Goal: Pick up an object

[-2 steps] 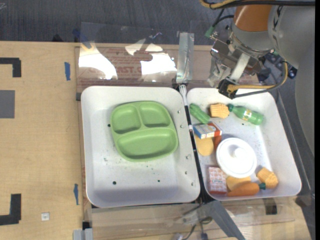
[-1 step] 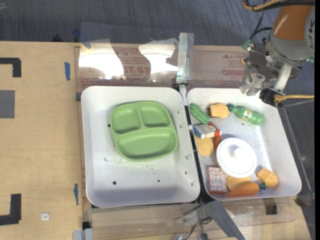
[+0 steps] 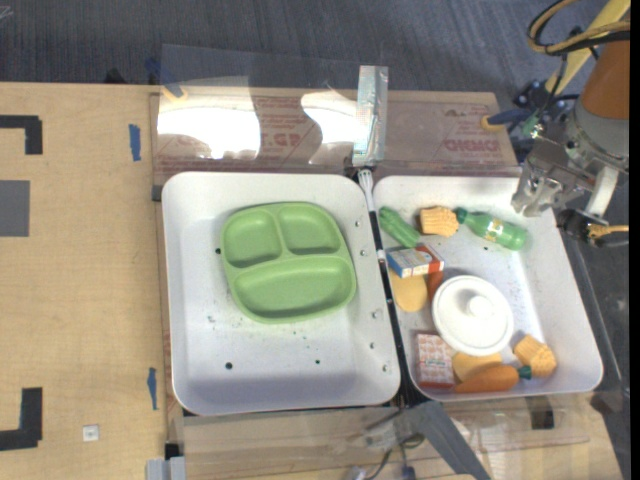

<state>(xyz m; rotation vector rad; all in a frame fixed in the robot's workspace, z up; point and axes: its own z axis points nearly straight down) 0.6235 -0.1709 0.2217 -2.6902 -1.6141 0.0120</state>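
My gripper (image 3: pixel 534 194) hangs over the far right corner of the right bin (image 3: pixel 578 318), just right of and above a green bottle (image 3: pixel 493 229) that lies on its side. Nothing shows in its grasp. Across the same bin lie a tan toy piece (image 3: pixel 437 220), a green vegetable (image 3: pixel 398 230), a small red and white carton (image 3: pixel 413 261), a yellow wedge (image 3: pixel 408 291), a white round bowl (image 3: pixel 472 313), a pink packet (image 3: pixel 433 358), a carrot (image 3: pixel 487 378) and a yellow-orange piece (image 3: pixel 535 355).
The left bin (image 3: pixel 190 308) holds a green divided plate (image 3: pixel 288 260). A clear upright panel (image 3: pixel 260 118) stands behind the bins, with a metal post (image 3: pixel 370 118) between them. Cables (image 3: pixel 570 18) loop above the arm at the top right.
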